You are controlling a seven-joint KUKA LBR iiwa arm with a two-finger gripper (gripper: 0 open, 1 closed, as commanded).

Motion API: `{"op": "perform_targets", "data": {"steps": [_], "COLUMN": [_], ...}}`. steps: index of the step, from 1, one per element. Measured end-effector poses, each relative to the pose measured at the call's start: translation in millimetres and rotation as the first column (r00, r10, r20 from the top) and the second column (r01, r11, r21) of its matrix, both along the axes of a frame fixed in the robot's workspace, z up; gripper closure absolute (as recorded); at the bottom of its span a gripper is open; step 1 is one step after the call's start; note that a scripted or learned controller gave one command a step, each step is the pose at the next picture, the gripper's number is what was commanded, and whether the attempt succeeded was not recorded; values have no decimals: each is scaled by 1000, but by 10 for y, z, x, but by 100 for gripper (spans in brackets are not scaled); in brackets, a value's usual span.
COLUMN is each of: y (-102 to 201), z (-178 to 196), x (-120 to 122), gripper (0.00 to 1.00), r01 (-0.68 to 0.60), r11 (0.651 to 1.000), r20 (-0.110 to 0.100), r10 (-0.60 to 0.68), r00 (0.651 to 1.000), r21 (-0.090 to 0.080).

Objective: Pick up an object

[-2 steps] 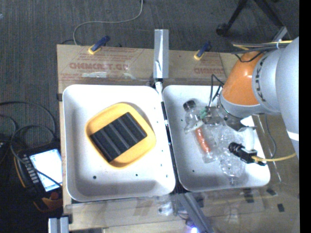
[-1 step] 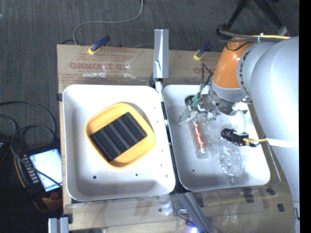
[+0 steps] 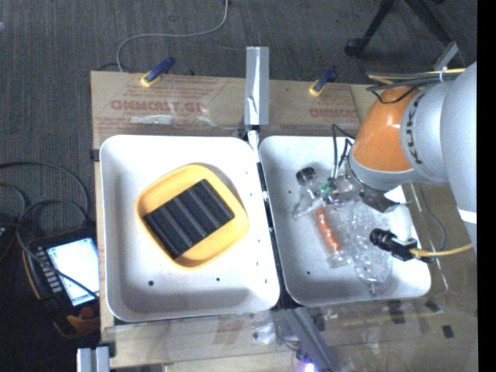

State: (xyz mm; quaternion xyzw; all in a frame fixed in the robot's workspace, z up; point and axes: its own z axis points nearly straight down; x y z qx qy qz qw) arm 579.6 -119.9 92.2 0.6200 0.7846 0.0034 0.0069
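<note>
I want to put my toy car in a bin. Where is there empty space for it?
The left bin has bare white floor around the yellow and black tray, mostly along its front edge and in its corners. The right bin is crowded: the arm, an orange object and clear plastic clutter fill its middle. Only its near-left corner looks bare.

Left bin (image 3: 124, 161): white, holds yellow tray (image 3: 194, 215) with black ribbed insert. Right bin (image 3: 283, 208): white, holds orange tube (image 3: 327, 231) amid clear plastic pieces (image 3: 364, 239). Arm (image 3: 434, 130): grey, orange band. Bench board (image 3: 163, 107): brown cardboard, faded red lettering. Clamps (image 3: 157, 71): blue and yellow.
</note>
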Motion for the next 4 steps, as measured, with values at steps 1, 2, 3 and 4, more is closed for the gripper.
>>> {"op": "perform_targets", "data": {"steps": [1, 2, 3, 4], "y": [18, 297, 72, 377], "z": [86, 917, 966, 843], "x": [7, 652, 675, 808], "gripper": [100, 100, 100, 100], "r01": [-1, 44, 176, 246], "r11": [1000, 999, 984, 969], "r20": [1, -16, -17, -50], "r10": [1, -44, -176, -246], "r00": [1000, 999, 984, 968], "r21": [4, 0, 1, -8]}}
